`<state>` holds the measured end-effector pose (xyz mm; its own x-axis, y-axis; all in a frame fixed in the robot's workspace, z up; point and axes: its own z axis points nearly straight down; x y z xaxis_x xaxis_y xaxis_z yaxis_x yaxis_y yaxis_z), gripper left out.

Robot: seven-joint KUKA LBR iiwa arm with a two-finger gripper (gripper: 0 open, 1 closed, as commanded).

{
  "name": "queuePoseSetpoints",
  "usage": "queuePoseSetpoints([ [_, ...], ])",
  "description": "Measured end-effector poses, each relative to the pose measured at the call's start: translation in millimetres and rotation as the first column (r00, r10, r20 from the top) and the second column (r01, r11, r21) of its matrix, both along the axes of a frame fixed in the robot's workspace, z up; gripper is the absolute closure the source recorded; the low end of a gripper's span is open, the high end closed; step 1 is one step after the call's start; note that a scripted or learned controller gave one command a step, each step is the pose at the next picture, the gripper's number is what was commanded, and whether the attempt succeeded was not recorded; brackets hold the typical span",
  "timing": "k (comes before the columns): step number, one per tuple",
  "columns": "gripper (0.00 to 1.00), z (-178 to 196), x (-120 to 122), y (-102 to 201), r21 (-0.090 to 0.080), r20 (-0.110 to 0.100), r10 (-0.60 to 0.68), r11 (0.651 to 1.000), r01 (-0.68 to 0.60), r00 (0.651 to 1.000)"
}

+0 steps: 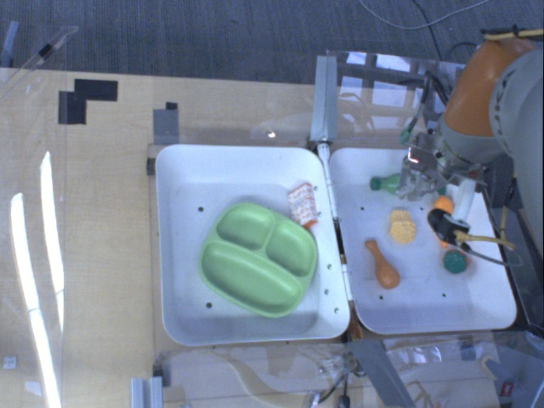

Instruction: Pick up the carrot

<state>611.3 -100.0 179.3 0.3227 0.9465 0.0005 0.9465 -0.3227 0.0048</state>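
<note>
Orange-brown tapered carrot (pixel 382 264) flat in right bin (pixel 425 313), toward its front, just beside yellow corn (pixel 402 226). Identity judged from shape. Smaller orange bit (pixel 443 204) nearer the arm leaves some doubt. Pincer (pixel 419 179) low over back of same bin, near green item (pixel 382 182), well apart from carrot. Spread or pressed together: cannot tell. Nothing seen pinched. Step judged: approach, grasp not yet made. Next move calls for shifting toward bin front, lining up across carrot's narrow end, then descending.
</note>
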Motion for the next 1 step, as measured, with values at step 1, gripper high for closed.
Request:
queuePoseSetpoints([
  [1, 1.0, 24.4, -80.8, -64.1, -0.003, 0.0, 0.419, 0.908, -0.419, 0.908],
])
